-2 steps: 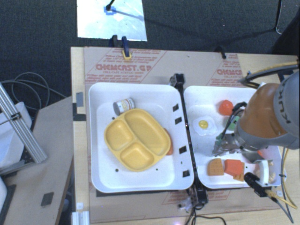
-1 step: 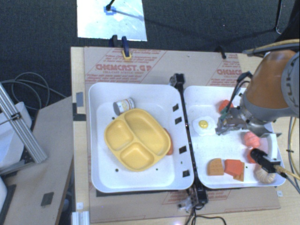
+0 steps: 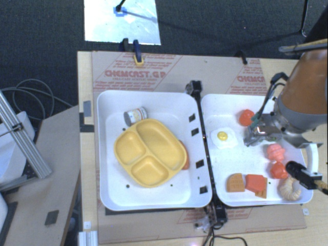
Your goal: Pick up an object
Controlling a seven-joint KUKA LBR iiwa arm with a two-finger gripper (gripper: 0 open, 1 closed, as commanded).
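We think the job has only just begun. Our end effector (image 3: 254, 134) hangs low over the right bin (image 3: 215, 181), near the fried egg (image 3: 222, 136) and the orange tomato (image 3: 246, 117), and nothing sits between its tips. We cannot tell if it is spread or pressed together (it is small and shiny here). So nothing looks picked up yet; choosing a toy, grabbing it and lifting it are all left to do.

Now we count. There are two white bins on the table (image 3: 169, 65). The left bin (image 3: 110, 188) has one yellow tray (image 3: 148, 152) and one little jar (image 3: 135, 116). The right bin has one egg, one tomato, one pink toy (image 3: 275, 151), one red toy (image 3: 278, 170), one toast (image 3: 236, 182), one orange block (image 3: 255, 183) and one pale pretzel (image 3: 289, 188).
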